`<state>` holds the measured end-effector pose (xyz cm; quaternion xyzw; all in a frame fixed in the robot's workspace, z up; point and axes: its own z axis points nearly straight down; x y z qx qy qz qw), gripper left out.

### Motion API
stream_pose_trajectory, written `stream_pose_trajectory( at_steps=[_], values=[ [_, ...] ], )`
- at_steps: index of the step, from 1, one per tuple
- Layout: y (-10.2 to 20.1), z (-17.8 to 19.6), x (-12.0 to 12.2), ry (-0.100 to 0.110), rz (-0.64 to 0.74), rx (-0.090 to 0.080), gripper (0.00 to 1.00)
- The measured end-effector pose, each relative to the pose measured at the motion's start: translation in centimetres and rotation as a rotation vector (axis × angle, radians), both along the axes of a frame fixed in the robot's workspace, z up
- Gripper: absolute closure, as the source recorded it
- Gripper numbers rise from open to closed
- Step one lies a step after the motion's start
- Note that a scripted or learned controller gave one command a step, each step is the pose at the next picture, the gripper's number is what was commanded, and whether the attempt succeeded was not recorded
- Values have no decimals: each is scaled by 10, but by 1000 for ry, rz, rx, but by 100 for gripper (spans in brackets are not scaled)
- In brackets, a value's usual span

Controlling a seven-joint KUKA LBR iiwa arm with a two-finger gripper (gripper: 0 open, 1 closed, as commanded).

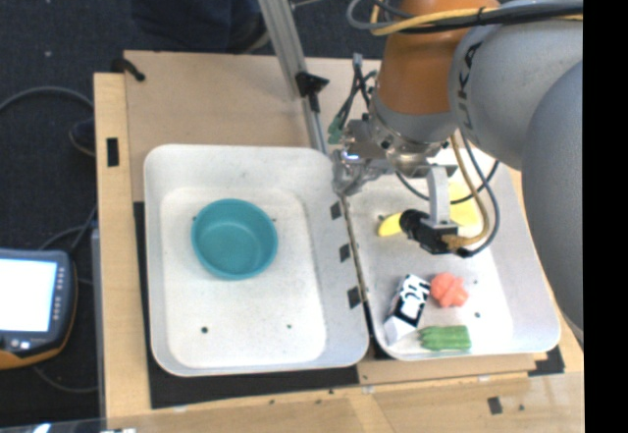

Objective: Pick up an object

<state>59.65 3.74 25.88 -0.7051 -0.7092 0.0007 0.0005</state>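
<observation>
The camera view looks down on a tan surface [206, 97] that carries two shallow white bins side by side. In the left bin [294, 323] a teal bowl [234, 238] stands upright a little left of the middle, with bare floor around it.

The grey arm [510, 87], with its orange band, reaches in from the right and hangs over the far part of the right bin [510, 313]. Its gripper [345, 171] sits above the far end of the seam where the two bins meet. From this angle it cannot be told how far open the gripper is, and nothing can be seen in its grasp.

The things to pick lie in the right bin. A yellow piece [391, 224] lies near the middle, partly hidden by the wrist. Nearer the camera a coral-pink lump [448, 290] sits just right of a black-and-white block [412, 296], the two close together or touching. A green piece [444, 338] lies flat by the near rim, just in front of them. All four lie apart from the gripper, to its near right.
</observation>
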Motion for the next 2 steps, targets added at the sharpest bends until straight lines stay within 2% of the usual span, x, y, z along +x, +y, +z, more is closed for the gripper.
stream_pose_trajectory(
  at_steps=[1, 2],
  values=[
    [46, -17, 15, -3, -1, -1, 100],
    [43, -16, 15, -3, -3, -2, 0]
  ],
)
